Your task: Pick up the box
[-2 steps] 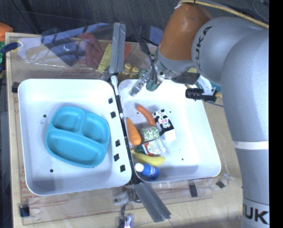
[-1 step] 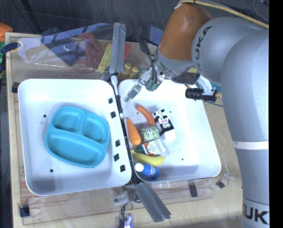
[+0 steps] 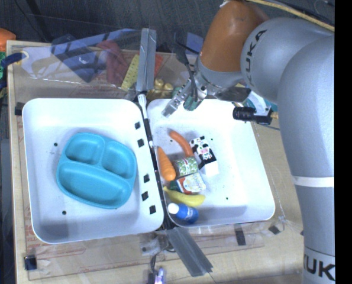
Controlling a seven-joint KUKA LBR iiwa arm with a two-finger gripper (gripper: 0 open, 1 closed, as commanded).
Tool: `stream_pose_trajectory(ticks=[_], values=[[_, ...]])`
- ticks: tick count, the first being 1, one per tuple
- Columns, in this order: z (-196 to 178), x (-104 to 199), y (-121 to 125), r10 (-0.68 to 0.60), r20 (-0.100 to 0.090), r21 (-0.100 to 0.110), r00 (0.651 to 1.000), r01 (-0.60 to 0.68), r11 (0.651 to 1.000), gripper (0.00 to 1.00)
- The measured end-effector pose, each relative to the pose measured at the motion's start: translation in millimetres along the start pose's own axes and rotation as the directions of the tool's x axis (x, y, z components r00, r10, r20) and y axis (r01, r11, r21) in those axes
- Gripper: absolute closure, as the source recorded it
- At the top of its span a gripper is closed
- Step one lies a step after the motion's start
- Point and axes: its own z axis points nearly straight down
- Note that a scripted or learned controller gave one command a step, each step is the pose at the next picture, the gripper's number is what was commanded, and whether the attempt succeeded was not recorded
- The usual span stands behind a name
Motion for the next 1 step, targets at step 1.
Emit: stream_pose_trajectory(ticks=[1], values=[[0.1, 0.1, 0.1, 0.0, 0.0, 0.0, 1.0, 0.0, 1.0, 0.0]])
